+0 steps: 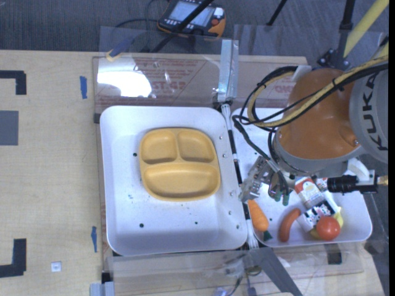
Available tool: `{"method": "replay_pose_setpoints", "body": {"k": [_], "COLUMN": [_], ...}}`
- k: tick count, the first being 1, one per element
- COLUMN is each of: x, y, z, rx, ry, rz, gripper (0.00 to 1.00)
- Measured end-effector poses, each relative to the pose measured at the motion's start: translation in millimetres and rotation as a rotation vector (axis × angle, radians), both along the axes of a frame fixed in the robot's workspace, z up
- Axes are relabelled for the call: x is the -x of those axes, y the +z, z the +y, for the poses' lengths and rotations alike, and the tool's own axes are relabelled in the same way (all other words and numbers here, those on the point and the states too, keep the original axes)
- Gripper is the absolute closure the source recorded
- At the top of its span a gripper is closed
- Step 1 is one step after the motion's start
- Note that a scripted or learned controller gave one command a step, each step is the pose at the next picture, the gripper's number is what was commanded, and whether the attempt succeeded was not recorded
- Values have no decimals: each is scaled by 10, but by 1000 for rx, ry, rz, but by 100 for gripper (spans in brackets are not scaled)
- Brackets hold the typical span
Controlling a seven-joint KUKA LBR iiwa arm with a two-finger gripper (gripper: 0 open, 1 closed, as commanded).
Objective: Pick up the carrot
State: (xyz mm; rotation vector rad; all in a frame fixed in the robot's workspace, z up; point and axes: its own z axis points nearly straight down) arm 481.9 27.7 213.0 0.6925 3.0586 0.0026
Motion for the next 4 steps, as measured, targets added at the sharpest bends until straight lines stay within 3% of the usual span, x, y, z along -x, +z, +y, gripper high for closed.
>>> {"method": "replay_pose_setpoints", "body": {"k": [1, 2, 3, 4], "x": [-47, 5, 18, -550], "y": [600, 261, 296, 160], "z": [-484, -446, 205, 85], "rx": [1, 1, 0, 1], "ry": [-61, 392, -46, 99], "rz": [1, 5, 2, -1], "gripper": [100, 100, 100, 100]}}
